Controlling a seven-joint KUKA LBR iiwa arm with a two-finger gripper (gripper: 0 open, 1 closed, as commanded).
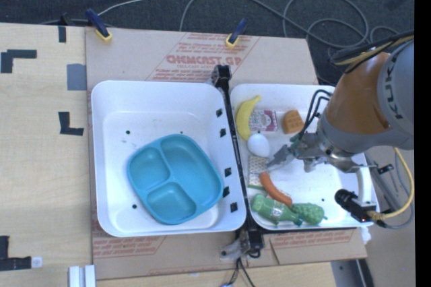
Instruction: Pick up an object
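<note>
The end effector (277, 156) hangs over the right bin (316, 221), its dark fingers pointing left and down, tips just right of the egg (258, 144). Whether the fingers are spread or closed I cannot tell, and nothing is seen between them.

All places below are given from the egg. Nearest the camera, well below it along the bin's front wall, lies a green bottle (269, 209), shiny and plastic-looking, with a knobbly green vegetable (308, 212) touching its right end. Just above those, below and slightly right of the egg, rests a carrot (275, 187), orange, smooth and slim, lying at a slant. The egg itself is white, smooth and oval. Just above and left of it curves a yellow banana (246, 113), close to the bin's left wall. Above and just right sits a flat packet (262, 120), white with a pink mark. Further right of that is a tan, rough-looking lump (292, 121).

Well left of the egg, in the left bin (108, 144), lies a blue tray (174, 178), smooth plastic with rounded corners and three compartments. Both bins sit on brown cardboard (135, 56) on the counter (40, 144).
</note>
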